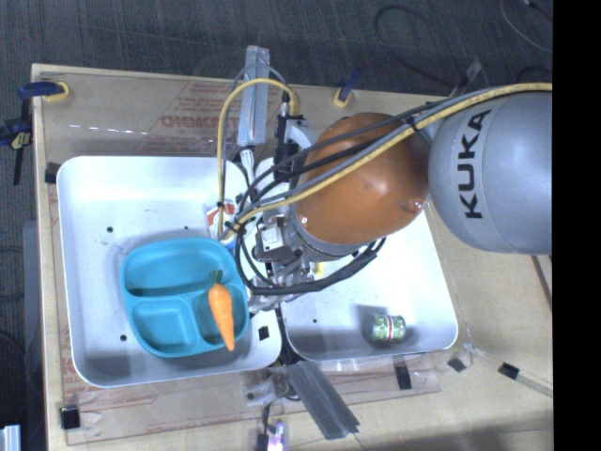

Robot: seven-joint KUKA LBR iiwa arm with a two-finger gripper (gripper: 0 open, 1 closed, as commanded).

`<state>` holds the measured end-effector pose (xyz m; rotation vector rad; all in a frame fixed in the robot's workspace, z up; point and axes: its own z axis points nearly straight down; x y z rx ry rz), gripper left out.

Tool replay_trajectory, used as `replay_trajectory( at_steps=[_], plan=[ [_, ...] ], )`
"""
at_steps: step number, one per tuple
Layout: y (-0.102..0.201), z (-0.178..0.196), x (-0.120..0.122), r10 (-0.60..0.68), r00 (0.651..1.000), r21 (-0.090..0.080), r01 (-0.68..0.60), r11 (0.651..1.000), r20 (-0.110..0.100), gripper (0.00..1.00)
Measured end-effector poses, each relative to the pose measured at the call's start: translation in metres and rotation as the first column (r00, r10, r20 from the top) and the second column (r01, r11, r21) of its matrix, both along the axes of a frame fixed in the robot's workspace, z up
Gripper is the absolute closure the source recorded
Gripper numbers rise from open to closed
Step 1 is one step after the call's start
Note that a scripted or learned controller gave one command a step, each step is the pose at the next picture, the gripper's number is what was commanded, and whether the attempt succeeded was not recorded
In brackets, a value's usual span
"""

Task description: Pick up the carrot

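An orange carrot with a small green top lies in the right compartment of a blue divided tray, which sits in the left bin. The carrot points toward the tray's near right rim. The arm's orange wrist band and grey link hang over the seam between the two bins, just right of the tray. The gripper sits under the wrist among cables, right of the carrot and apart from it. Its fingers are hidden by the wrist body.
A small green and white can lies on its side in the right bin near the front wall. Yellow and black cables loop from the wrist up to a mount at the back of the bench.
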<state>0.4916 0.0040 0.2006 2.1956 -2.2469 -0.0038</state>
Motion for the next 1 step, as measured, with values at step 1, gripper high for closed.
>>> replay_trajectory(
  at_steps=[1],
  plan=[
    [-0.0002, -0.0001, -0.0001, -0.001, 1.000, 0.000, 0.001, 1.000, 0.000, 0.00]
  ],
)
